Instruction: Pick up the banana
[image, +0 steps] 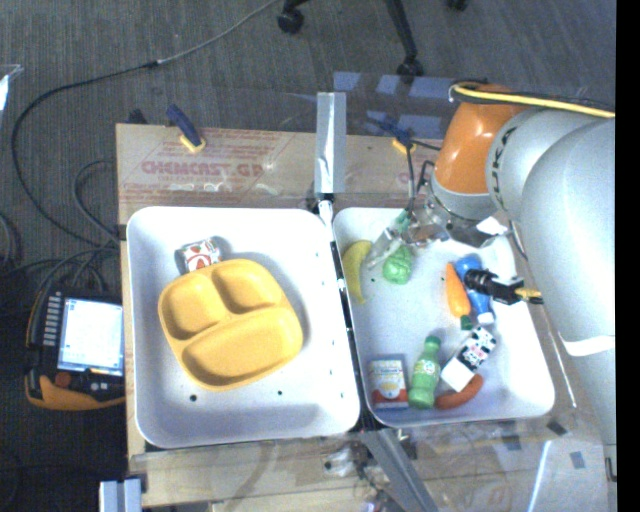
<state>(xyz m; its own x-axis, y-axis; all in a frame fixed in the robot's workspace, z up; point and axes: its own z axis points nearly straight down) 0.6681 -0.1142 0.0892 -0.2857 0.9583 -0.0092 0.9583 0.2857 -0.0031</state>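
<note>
The yellow banana (356, 270) lies along the left wall of the right bin (520, 395), curved and pointing toward the front. My gripper (400, 240) hangs just to the right of it, near the bin's back left part, over a green object (398, 268). Its translucent fingers (385, 248) reach down toward the gap between the banana and the green object. Nothing shows between them.
The right bin also holds an orange carrot-like piece (456, 292), a blue item (472, 276), a green bottle (425, 372), a small carton (388, 382), a black-and-white block (478, 348) and a red sausage (460, 394). The left bin (150, 400) holds a yellow divided plate (232, 322) and a can (199, 254).
</note>
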